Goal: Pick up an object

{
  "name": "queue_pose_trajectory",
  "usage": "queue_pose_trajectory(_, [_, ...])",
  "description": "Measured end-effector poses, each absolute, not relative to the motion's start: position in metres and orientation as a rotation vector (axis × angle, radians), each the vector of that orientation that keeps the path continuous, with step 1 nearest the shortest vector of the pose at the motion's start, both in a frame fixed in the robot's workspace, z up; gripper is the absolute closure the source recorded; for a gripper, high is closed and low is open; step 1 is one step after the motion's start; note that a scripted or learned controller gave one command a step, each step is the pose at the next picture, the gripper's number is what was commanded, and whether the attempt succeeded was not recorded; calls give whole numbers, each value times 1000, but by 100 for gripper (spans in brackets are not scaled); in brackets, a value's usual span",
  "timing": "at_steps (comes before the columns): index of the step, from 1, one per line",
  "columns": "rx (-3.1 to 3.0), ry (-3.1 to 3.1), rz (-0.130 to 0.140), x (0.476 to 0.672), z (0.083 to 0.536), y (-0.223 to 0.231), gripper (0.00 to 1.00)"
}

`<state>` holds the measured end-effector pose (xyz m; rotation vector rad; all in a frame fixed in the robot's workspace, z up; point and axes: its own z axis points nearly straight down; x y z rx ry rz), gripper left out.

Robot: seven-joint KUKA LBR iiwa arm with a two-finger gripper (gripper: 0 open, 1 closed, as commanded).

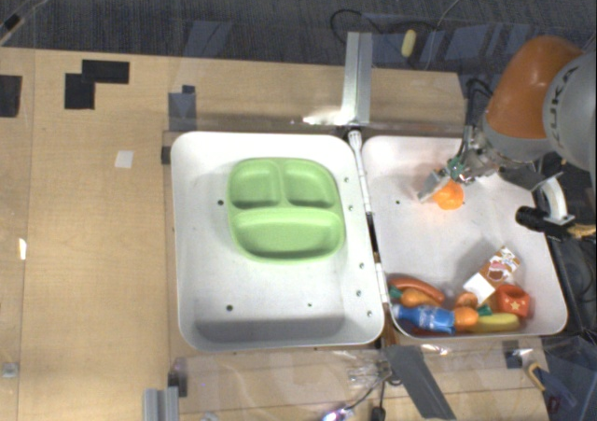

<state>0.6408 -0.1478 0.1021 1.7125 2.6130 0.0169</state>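
The wooden desk [84,223] carries two white bins side by side. The left bin [201,307] holds a green divided plate [284,207] near its middle. The right bin [401,232] has a heap of small toy foods [457,302] along its near edge. The grey arm with the orange band [527,97] reaches into the far part of the right bin. Its pincer [455,174] is low there, just above a small orange object [450,196] lying well apart from the heap. I cannot tell if the pincer is apart or together, or if it touches the object.
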Motion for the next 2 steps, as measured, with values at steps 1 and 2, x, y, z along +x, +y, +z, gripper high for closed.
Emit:
queue_pose_trajectory(1, [1684,2638,9,623,89,-143,100])
queue_pose_trajectory(2, [1728,2615,8,620,201,-63,100])
